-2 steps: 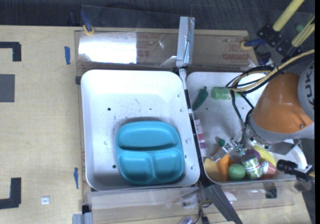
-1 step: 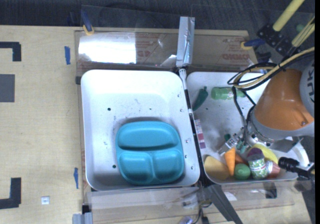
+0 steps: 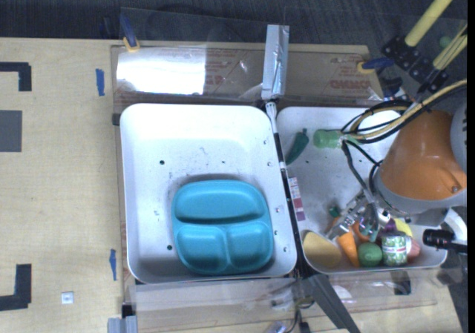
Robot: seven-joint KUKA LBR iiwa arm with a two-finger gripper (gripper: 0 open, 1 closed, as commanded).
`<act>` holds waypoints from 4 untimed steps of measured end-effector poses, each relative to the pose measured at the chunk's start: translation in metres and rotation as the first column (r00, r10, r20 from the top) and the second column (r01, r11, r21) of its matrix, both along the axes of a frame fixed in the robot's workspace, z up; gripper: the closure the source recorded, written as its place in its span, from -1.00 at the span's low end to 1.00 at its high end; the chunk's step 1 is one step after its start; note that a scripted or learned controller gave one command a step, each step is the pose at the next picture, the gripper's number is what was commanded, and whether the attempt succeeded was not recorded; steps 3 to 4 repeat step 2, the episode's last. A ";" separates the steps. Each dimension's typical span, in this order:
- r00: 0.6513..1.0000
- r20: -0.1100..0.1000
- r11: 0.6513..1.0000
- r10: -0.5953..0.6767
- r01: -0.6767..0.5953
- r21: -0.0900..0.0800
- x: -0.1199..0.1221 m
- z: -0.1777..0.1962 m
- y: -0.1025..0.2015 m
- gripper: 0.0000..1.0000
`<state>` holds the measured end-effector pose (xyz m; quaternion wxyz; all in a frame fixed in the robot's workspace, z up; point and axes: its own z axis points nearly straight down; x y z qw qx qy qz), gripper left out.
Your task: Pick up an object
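Gripper low over the toy pile in the right bin

The gripper [image 3: 361, 214] sits at the pile's [image 3: 371, 244] 12 o'clock edge; I cannot tell its state. The toys lie packed at the right bin's [image 3: 319, 176] 6 o'clock wall, so a grasp may slip or snag two. The tray [image 3: 221, 226] fills the left bin [image 3: 148, 146].

Even overhead light, with strong glare on the clear panel behind the bins.

A white reflection washes out the transparent sheet [image 3: 159, 72] in the upper centre of the frame, hiding what lies behind it. The left bin [image 3: 141, 139] is bright near its upper rim and shades to grey lower down, where the blue tray [image 3: 221, 226] throws a soft shadow along its upper edge. The dark floor across the top is dim. Small items at lower right look soft and slightly smeared.
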<state>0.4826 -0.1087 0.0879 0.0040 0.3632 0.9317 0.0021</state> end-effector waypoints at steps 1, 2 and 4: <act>0.997 0.001 0.997 -0.077 0.077 0.001 0.048 0.122 0.071 1.00; 0.919 -0.006 0.919 -0.394 0.394 0.000 0.068 0.114 0.077 1.00; 0.919 -0.006 0.919 -0.394 0.394 0.000 0.068 0.114 0.077 1.00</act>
